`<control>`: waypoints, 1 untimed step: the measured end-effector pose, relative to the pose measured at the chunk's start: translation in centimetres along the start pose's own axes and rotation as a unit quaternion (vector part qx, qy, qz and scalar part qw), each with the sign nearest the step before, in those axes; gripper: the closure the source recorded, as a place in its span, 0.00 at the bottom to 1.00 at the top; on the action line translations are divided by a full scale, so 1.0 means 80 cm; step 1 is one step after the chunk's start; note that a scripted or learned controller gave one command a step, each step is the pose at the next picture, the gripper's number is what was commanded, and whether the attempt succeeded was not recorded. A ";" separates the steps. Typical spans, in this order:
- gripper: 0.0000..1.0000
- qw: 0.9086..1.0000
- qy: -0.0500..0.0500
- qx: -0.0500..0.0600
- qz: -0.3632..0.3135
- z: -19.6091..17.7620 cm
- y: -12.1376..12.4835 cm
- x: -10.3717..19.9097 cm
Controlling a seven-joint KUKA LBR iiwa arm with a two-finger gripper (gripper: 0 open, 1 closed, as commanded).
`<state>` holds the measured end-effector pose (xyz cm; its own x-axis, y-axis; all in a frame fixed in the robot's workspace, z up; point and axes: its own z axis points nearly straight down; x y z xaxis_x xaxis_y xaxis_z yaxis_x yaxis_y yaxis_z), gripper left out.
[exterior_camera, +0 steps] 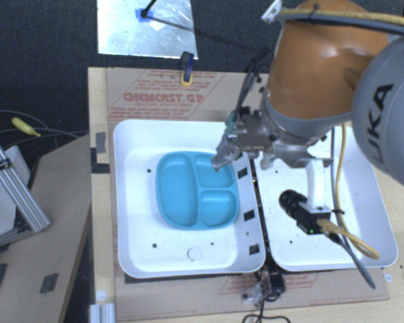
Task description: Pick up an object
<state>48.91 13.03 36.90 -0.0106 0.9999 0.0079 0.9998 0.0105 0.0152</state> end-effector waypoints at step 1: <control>0.00 1.000 -0.001 0.001 0.001 -0.117 0.000 0.051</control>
<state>48.70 17.07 46.27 -0.0095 0.9999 0.0067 0.9999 0.0094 0.0131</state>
